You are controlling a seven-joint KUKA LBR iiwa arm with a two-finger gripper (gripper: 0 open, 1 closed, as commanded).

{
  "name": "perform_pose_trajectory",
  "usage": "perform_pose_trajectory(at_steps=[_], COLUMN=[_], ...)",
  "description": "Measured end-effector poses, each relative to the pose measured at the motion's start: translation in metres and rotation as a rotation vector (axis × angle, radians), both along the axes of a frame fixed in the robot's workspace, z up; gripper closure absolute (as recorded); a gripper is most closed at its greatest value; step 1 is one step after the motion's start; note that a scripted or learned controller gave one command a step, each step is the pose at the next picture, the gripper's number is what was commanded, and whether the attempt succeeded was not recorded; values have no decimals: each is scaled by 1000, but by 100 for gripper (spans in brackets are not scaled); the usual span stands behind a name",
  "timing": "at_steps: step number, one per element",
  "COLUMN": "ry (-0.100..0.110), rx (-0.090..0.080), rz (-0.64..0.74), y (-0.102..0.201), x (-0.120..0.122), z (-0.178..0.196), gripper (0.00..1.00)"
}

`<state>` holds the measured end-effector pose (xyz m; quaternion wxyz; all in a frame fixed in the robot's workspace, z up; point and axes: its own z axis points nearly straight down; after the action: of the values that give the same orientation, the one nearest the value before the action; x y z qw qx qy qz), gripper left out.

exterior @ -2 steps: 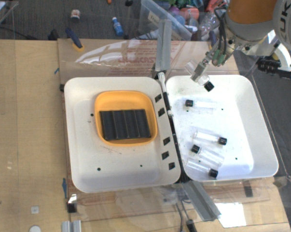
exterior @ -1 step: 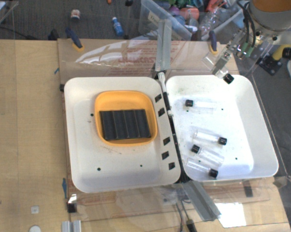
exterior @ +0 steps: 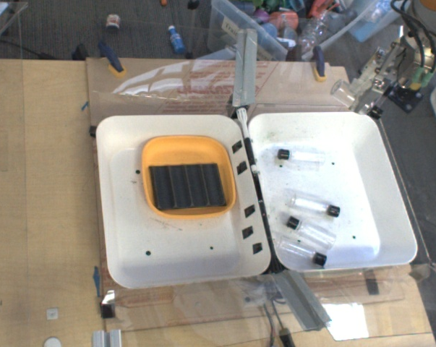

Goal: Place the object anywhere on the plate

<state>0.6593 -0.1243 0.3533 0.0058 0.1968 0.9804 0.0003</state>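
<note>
Bench [exterior: 37, 157]: plate [exterior: 189, 144] in left bin [exterior: 131, 244], vials [exterior: 311, 208] right

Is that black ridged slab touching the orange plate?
Touching. The camera view shows the black ridged slab lying flat inside the orange plate, with orange rim visible on every side of it.

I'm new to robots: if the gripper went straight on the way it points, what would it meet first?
Probably the far rim of the right bin: the gripper slants down and left just above that corner. Depth is unclear, though.
</note>
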Motion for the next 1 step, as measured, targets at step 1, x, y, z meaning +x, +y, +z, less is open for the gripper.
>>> perform_pose_trajectory(at_steps=[1], ry=[-1], rx=[-5], rz=[275], y=[-99], x=[-18], z=[85], gripper=[100])
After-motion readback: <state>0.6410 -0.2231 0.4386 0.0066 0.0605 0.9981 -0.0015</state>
